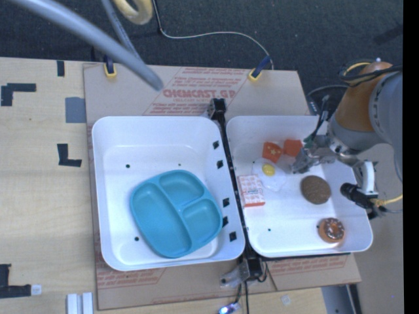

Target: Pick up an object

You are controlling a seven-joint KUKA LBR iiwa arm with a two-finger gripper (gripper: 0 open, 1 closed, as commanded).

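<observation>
- The gripper reaches in from the right and sits low in the upper part of the right bin; its fingers are small and dark against the arm, and whether they are apart or together cannot be told.
- Just left of the gripper lie two orange blocks, touching or nearly touching each other, with a small yellow piece just below them.
- A round brown disc lies just below and right of the gripper, close beside it.
- A frosted doughnut-like ring sits near the bin's lower right corner, well apart from the gripper.
- A white card with red print lies by the bin's left wall.
- The middle and lower left floor of the right bin is bare.
- The left bin holds a blue divided plate, well apart from the gripper.
- Both bins rest on cardboard on the table.
- The grey arm with its orange band is cut off at the right.
</observation>
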